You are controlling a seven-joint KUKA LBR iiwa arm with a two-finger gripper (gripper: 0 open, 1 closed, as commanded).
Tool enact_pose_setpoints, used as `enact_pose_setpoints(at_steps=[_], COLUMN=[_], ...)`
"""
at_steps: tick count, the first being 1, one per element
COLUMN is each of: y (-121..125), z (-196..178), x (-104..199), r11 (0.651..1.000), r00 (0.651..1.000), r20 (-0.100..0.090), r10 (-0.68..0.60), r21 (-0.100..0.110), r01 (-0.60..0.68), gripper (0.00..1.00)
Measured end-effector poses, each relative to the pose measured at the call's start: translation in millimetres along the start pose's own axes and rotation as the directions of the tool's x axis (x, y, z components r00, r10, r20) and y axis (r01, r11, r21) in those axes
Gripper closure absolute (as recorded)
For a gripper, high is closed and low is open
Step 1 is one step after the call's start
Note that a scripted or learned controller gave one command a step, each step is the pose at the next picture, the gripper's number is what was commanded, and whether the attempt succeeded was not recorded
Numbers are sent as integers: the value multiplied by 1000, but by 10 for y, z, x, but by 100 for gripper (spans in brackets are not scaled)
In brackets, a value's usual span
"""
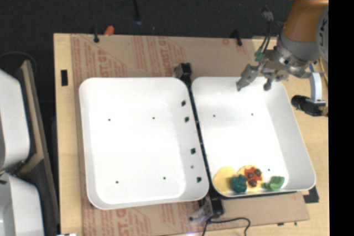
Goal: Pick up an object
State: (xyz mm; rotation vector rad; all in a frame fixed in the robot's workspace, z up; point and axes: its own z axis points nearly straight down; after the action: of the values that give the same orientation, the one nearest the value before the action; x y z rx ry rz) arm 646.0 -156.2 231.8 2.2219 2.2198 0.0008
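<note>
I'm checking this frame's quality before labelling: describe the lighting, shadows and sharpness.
Camera view: bright even light washes out both white bins, a soft shadow falling in the right bin under the gripper; background nearly black; the small objects at the near edge look soft and blurred together.

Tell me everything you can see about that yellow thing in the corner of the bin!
The yellow thing is pale, flat and roundish, like a soft disc or lid. It lies in the near corner of the right bin, against the bin's near wall. A teal lump and a red piece rest on or against its right side. What it is made of is too blurry to tell.
</note>
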Motion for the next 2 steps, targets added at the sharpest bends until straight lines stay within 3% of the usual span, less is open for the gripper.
enact_pose_setpoints(at_steps=[1, 2], y=[-752, -956], z=[614, 1340], x=[-61, 334], r11=[1000, 1000], r00=[1000, 1000], r20=[-1, -2], r10=[2, -2], r21=[6, 6], r01=[-2, 2], gripper=[0, 0])
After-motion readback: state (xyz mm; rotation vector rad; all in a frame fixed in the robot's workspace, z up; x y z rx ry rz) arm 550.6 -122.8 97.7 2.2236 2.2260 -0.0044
